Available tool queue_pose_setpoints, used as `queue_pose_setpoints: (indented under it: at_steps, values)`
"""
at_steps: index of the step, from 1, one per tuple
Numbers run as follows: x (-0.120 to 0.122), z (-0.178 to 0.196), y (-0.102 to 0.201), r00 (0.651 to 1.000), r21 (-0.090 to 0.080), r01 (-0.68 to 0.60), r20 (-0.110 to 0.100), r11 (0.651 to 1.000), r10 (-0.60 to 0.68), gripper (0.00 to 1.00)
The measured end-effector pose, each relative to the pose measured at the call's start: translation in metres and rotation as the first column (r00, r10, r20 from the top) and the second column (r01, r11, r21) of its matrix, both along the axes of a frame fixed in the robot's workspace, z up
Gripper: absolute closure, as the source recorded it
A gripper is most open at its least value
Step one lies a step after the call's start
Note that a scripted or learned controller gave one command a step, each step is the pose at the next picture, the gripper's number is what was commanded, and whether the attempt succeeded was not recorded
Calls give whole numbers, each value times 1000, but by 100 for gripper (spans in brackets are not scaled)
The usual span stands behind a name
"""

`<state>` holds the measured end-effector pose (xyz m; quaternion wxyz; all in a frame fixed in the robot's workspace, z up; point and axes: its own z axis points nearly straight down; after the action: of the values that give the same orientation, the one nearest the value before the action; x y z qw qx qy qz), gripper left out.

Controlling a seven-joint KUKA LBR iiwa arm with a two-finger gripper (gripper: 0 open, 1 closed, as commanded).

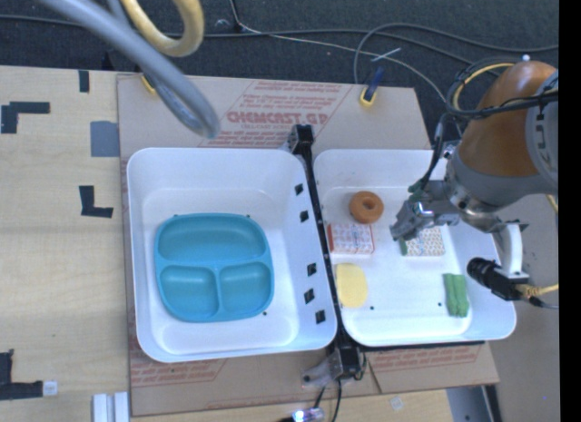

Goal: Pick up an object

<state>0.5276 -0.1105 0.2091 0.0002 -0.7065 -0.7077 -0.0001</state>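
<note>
Two bins sit mid-frame: the left bin [145,230] holds a blue tray [215,264]; the right bin [399,320] holds a donut [367,206], yellow piece [351,285], patterned card [350,239] and green block [456,294]. The gripper [410,228] hangs right of the donut; whether its fingers are parted or clenched, I cannot tell.

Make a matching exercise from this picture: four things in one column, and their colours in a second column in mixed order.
Things:
1. divided plate
2. doughnut
3. soft oval piece
4. small block

Colours:
A. yellow
B. green
C. blue
D. brown

Pairs: 1-C, 2-D, 3-A, 4-B
</note>
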Motion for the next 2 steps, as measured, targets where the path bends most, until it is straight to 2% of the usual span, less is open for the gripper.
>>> queue_pose_setpoints:
  at_steps: [1, 2]
  values:
    - [19, 9, 51, 1000, 1, -5, 0, 1000, 5, 100]
    - [25, 3, 97, 1000, 0, -4, -2, 1000, 4, 100]
